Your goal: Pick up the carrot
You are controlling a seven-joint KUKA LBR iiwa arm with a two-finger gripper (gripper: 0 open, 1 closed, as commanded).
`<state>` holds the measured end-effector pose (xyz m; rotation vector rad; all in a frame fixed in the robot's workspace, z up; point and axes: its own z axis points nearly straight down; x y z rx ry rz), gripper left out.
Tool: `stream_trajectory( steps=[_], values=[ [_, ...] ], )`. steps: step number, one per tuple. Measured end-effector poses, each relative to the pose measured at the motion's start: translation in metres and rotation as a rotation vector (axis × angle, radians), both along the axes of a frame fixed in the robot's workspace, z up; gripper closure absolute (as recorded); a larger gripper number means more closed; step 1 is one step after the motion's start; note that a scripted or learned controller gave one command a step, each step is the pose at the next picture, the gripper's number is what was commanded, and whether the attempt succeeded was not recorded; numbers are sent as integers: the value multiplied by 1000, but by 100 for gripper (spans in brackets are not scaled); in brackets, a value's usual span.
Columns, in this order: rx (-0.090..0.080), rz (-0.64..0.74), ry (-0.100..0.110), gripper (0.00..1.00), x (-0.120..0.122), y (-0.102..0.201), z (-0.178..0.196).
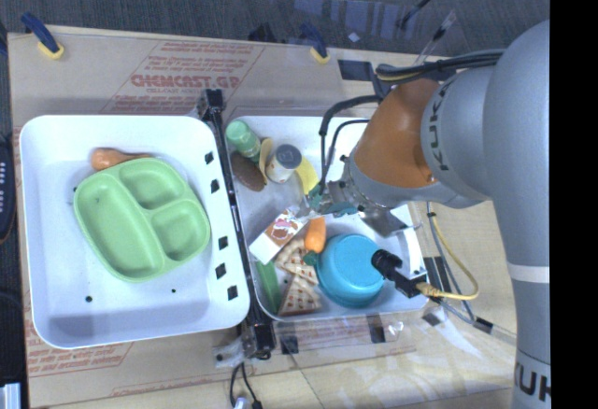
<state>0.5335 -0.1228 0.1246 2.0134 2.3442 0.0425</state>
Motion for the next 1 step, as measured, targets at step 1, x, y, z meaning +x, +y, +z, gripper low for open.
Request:
stream_trajectory(
  steps=[1],
  values=[
    [23,-407,60,100,27,36,68]
  ],
)
